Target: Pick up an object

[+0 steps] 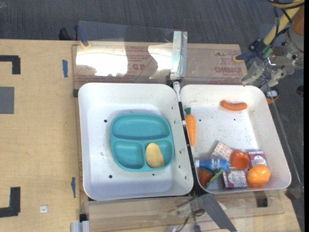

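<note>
The two-finger gripper (pixel 263 76), its grip impossible to tell, hangs past the right white bin (pixel 275 124) near the orange-red toy sausage (pixel 233 105), which may roll away if pinched off-centre.

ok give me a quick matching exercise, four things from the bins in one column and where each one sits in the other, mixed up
Things:
1. potato
2. sausage
3. carrot
4. orange

Places:
A. far end of the right bin
B. near right corner of the right bin
C. in a compartment of the teal tray
D. along the right bin's left wall

Pairs: 1-C, 2-A, 3-D, 4-B
</note>
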